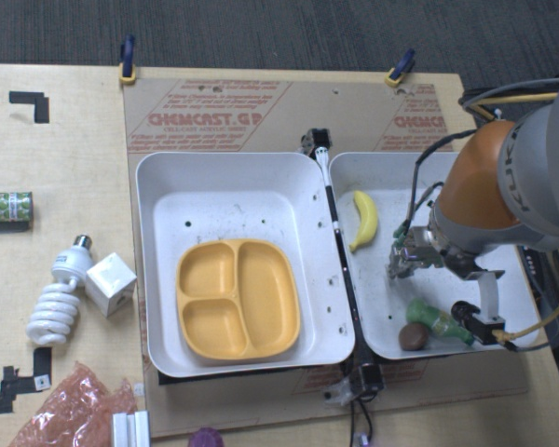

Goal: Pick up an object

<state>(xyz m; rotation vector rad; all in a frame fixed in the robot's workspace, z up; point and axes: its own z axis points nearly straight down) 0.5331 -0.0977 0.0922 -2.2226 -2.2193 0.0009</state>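
Overhead, "CHEMCAST" sheet (214,110) under bins (158,250), arm's "KUKA" lettering (514,177)

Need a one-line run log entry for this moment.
gripper: low in right bin | banana: beside divider, untouched | green object, brown object: near front wall | yellow tray: left bin

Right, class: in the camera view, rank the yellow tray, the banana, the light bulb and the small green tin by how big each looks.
1. Yellow tray, clearly largest.
2. Light bulb.
3. Banana, a little smaller than the bulb, though close.
4. Green tin, smallest.
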